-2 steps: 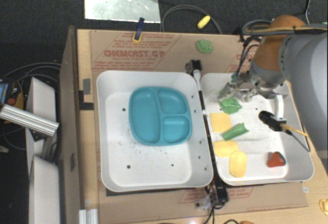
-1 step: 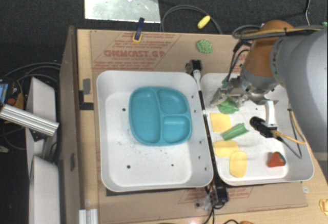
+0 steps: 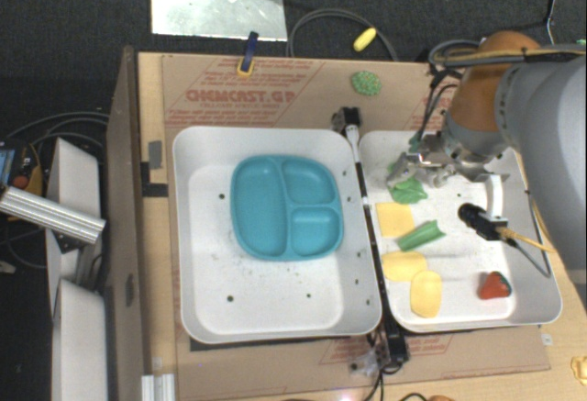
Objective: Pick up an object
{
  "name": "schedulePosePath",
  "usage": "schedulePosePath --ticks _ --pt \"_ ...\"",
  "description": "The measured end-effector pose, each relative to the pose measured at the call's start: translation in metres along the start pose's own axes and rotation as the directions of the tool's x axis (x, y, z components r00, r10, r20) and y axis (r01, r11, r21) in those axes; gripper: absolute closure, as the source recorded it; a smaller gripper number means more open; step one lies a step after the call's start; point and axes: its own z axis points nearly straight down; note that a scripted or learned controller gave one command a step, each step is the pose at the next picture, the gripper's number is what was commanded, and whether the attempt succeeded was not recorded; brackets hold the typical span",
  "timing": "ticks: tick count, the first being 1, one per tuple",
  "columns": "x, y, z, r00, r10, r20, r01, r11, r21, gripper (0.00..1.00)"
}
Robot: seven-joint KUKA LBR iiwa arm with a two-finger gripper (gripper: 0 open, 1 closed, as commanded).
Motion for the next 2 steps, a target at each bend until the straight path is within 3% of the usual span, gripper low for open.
schedulePosePath --ticks 1,2 --pt "0.026 -0.013 0.001 1.000 -0.006 -0.001 0.006 1.000 0.002 0.00" --pt "0.006 0.001 0.000 1.000 0.000 0.000 0.000 1.000 -0.001 0.00"
